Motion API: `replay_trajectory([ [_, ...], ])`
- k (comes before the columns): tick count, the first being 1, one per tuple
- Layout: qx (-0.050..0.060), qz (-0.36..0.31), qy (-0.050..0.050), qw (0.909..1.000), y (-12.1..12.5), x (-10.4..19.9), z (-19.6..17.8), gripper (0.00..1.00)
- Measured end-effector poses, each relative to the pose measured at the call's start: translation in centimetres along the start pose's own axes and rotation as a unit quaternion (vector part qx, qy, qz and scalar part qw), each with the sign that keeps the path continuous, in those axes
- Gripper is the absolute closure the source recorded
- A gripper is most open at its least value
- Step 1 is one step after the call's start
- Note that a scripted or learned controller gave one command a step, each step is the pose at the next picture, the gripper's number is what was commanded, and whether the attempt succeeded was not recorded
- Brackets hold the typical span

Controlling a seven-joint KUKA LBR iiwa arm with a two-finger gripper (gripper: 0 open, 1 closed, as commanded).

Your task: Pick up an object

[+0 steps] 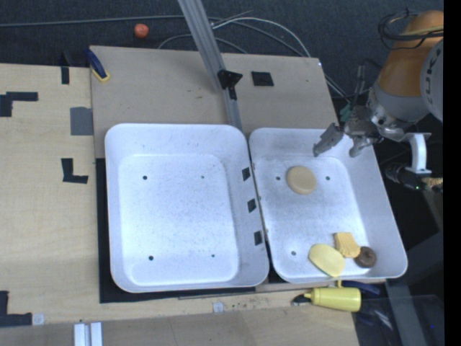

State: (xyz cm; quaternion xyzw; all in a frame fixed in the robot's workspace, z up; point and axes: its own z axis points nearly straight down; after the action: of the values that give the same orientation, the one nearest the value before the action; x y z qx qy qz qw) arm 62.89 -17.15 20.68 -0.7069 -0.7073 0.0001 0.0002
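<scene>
My gripper (pixel 341 143) hangs over the far edge of the right bin (pixel 382 215), fingers spread open with nothing between them. A round tan cookie-like object (pixel 301 179) lies in that bin, below and left of the gripper. At the bin's near end lie a pale yellow lemon-shaped piece (pixel 326 259), a small orange-yellow block (pixel 346 244) and a dark brown ring (pixel 366 257). The grey and orange arm (pixel 407 74) comes in from the right.
The left bin (pixel 115 193) sits beside the right one. A yellow bottle-like item (pixel 335 298) lies on the bench just in front of the right bin. A grey pole (pixel 209 49) slants up behind the bins, with cables near it.
</scene>
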Motion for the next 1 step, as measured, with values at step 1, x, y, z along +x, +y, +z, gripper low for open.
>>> replay_trajectory([
  [1, 0.003, 0.0, 0.0, 1.0, -0.34, -0.8, 5.89, 0.0],
])
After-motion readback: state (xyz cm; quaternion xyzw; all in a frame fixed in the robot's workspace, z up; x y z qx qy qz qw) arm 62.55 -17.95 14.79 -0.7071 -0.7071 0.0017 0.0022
